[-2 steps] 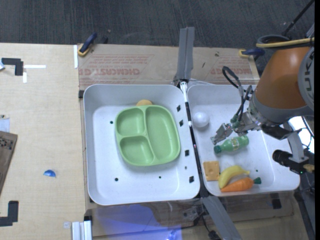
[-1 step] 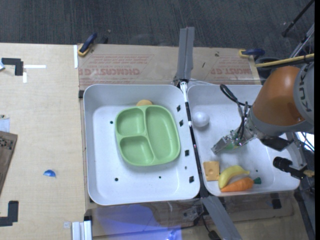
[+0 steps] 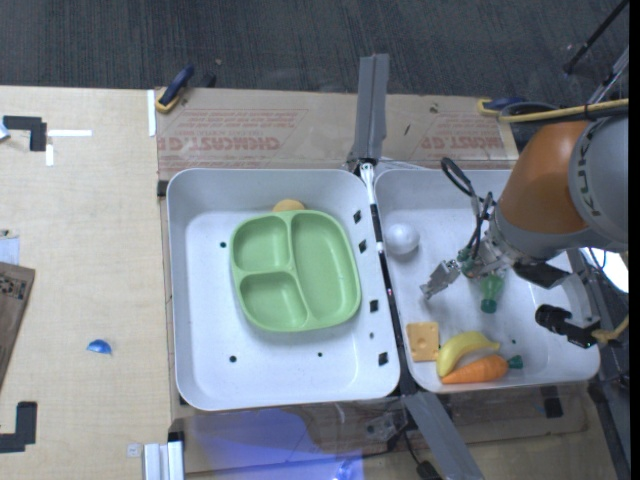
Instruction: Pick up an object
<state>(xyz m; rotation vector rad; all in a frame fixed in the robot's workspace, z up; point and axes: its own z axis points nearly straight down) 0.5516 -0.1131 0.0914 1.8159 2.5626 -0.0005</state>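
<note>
Start at your gripper (image 3: 452,272), which hangs low inside the right bin (image 3: 545,368): its metal fingers are spread, one reaching out toward the bin's left wall, and nothing sits between them, so count the pick as not yet made. Just to the right of the fingers, close under the wrist, you can see a small green bottle (image 3: 490,294); it looks like the nearest candidate, and its long axis runs roughly up and down the view, the darker capped end toward the bin's near edge, though the wrist hides part of it, so whether it stands or lies flat is hard to say. Up and to the left of the gripper, near the divider between the bins, rests a white ball (image 3: 401,238). Toward the near edge of the right bin lie a cracker (image 3: 423,340), a banana (image 3: 467,349) and a carrot (image 3: 477,369), the last two lengthwise side by side, the carrot's green top pointing right. In the left bin (image 3: 200,298) a green divided plate (image 3: 296,270) sits with a yellow object (image 3: 288,206) peeking from behind its far rim. What remains, by my reading, is closing on something and lifting it clear.
</note>
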